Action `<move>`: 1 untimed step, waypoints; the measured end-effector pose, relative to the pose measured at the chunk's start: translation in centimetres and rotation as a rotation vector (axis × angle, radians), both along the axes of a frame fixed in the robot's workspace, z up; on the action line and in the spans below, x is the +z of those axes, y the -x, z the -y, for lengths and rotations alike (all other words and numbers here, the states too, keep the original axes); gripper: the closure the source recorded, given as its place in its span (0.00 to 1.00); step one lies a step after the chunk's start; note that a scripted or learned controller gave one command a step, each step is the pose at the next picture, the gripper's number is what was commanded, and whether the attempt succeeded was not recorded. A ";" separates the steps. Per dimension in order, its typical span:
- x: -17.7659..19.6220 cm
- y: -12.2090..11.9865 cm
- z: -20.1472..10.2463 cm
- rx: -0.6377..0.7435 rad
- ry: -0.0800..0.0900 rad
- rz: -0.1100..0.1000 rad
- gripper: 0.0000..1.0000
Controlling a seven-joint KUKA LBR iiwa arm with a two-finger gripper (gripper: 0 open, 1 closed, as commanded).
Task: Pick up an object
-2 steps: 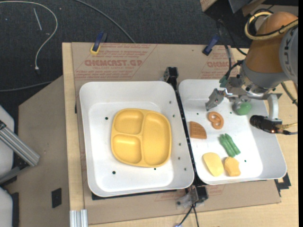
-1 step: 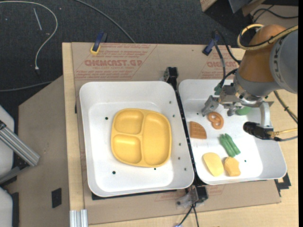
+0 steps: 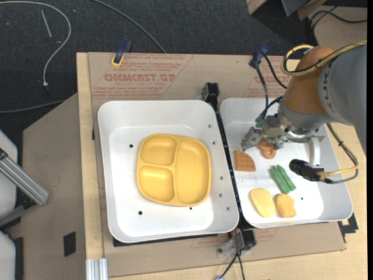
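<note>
The gripper is being held low over the near-left part of the right bin, its metal fingers angled down around a small orange-brown piece; whether that piece is being clamped or merely straddled cannot be told, since the wrist is hiding the gap, and how far the tool is spread cannot be told either. The other candidates are lying apart in the same bin: a waffle-like wedge just beside the small piece, a green pod toward the middle, and two yellow items, a pale oval and a darker chunk, touching or nearly so at the front. A yellow divided plate is sitting in the left bin. The risks are being judged as these: the small rounded piece being squeezed out sideways if caught off-centre; the wedge being nudged by a fingertip because it lies so close; a lift being started on nothing.
</note>
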State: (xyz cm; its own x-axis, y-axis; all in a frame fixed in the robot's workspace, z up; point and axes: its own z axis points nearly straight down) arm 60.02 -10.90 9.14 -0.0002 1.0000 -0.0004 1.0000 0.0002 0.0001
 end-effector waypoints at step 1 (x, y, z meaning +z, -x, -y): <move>1.6 -0.2 0.1 -0.001 0.003 0.009 1.00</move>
